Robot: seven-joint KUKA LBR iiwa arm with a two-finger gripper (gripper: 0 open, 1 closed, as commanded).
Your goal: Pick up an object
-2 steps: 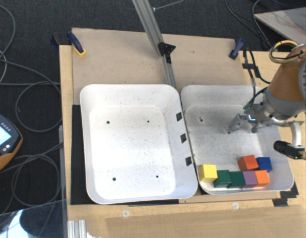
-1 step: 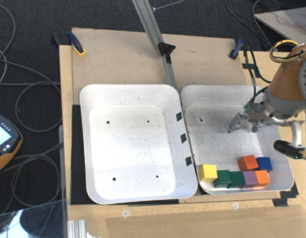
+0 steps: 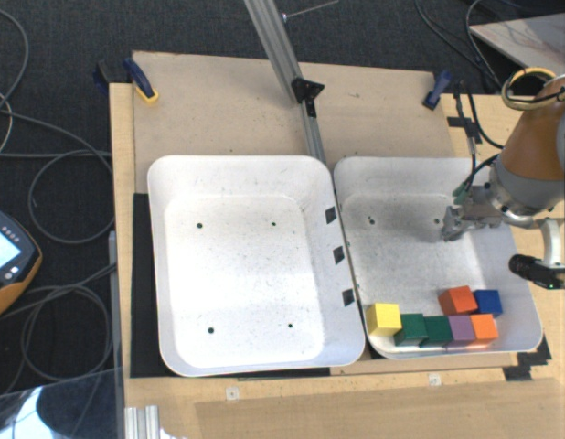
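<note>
Camera view had the gripper [image 3: 458, 224] down inside the right bin [image 3: 392, 190], over bare floor toward that bin's far right, and it was carrying nothing: no block sat under it or beside it. Whether the hand was spread or pinched could not be told from this angle, as the wrist and the orange band of the arm [image 3: 537, 144] covered most of it.

All the candidates were bunched along the near wall of that same bin. The yellow block [image 3: 385, 316] stood at the left end of the row, just beside a dark green block [image 3: 411, 327] and a second green block [image 3: 438, 329]. Then came the purple block [image 3: 462, 328] and an orange block [image 3: 484, 326], with a red-orange block [image 3: 458, 298] and a blue block [image 3: 488, 301] just behind them on the far side. The left bin [image 3: 173, 181] held no blocks.

So the step in hand looked like the approach, with the grasp not yet begun. The gripper would need to travel toward the near edge, and picking well meant choosing a block with free sides. The yellow one looked the best bet: open floor on its left and far sides. The red-orange block also had clear floor on its left and far sides, though the blue one pressed against its right. The middle of the row looked poor, with neighbours touching on both sides and the bin wall close behind, so fingers would likely land on top of blocks instead of around one. Coming straight down, centred, seemed the safe way in.
</note>
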